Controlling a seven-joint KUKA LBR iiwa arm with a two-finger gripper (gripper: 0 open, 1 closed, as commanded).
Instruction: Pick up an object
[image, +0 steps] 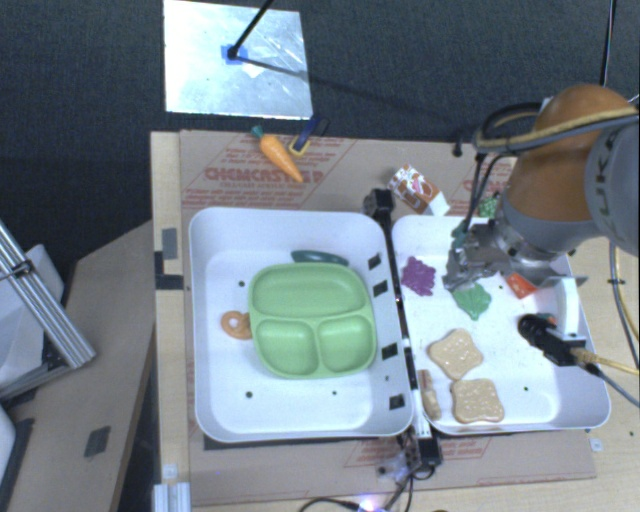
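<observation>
My gripper (463, 272) hangs over the back half of the right bin (585, 395), between a purple bunch of grapes (418, 275) on its left and a green leafy piece (470, 299) just below its tip. Whether it touches the leafy piece is unclear. A red-orange piece (520, 287) lies to its right, partly under the wrist. Nearer the front lie two tan toast slices (456, 353) (477, 400) and a small beige piece (430, 392) by the divider.
The left bin (215, 400) holds a green divided plate (310, 320), a pretzel (237, 325) and a dark green item (320, 257) behind the plate. Behind the bins lie a carrot (280, 157) and a snack packet (413, 188).
</observation>
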